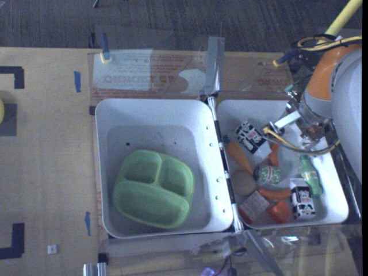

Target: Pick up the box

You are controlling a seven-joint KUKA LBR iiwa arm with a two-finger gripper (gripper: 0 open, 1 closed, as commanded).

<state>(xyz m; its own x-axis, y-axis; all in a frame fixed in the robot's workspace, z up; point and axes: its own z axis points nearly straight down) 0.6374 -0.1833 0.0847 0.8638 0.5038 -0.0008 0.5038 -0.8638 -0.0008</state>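
2 bins [215, 154] | box [249, 135] in right bin | gripper [307, 132] state unclear

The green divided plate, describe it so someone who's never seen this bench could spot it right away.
Start with the two white bins side by side and take the left bin. The green divided plate lies on its floor, toward the near left corner. It is one flat pale-green piece with three recessed compartments, while the right bin holds a jumble of small items.

Dark carpet floor [172, 7] behind wood bench [46, 171] w/ blue tape.
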